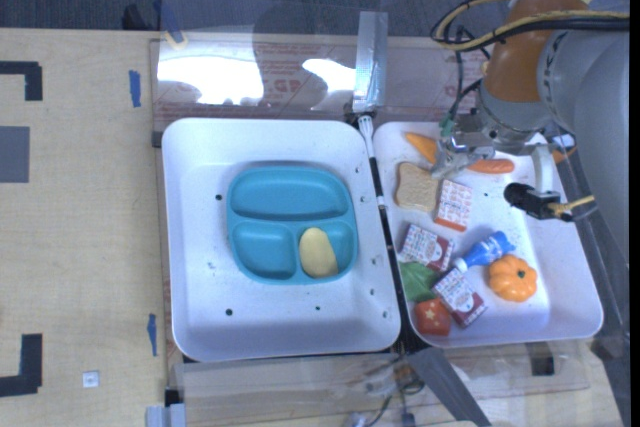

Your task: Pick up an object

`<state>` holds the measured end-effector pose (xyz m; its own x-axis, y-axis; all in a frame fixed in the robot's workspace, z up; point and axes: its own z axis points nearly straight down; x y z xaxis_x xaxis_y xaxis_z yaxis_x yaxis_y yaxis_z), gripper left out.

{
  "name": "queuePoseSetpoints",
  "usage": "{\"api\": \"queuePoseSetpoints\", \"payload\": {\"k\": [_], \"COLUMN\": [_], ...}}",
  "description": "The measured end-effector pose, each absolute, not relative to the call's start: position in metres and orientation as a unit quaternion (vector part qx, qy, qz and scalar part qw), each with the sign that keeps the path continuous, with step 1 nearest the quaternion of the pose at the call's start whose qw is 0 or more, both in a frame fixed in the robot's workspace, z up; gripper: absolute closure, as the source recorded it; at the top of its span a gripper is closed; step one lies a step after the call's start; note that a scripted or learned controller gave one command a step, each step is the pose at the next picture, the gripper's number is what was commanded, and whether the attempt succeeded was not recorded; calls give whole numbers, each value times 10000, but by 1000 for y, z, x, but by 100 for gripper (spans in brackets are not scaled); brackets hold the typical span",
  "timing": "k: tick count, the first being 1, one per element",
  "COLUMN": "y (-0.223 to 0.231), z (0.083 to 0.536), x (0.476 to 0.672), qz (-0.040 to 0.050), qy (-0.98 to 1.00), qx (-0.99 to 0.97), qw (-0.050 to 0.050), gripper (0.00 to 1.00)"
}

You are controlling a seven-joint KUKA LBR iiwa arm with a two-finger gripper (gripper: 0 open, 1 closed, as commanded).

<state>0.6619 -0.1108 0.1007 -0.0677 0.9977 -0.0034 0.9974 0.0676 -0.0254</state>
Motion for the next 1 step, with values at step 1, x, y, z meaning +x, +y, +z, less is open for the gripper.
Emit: {"api": "queuePoseSetpoints", "payload": {"k": [1], "y": [-110], "z": [102], "x": [663], "qz": [87], "qy": [-7309], "qx": [-6824], "qw": [58], "gripper": [0]}}
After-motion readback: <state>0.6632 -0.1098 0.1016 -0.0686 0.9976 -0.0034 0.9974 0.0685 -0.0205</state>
